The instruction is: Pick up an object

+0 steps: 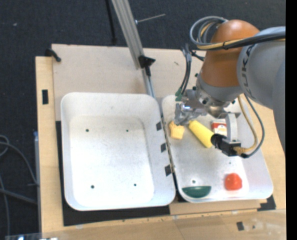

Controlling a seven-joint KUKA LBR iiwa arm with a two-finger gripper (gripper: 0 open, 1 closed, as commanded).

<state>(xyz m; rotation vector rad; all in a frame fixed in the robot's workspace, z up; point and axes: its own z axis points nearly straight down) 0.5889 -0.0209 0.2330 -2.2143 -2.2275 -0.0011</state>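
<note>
The right bin holds a yellow cylinder, pale yellow block, red ball and green bowl.

I work in a robotics lab: my grey arm reaches over a plywood worktop bearing two white bins, an aluminium mast rises behind, and loose cables trail across dark carpet.
</note>
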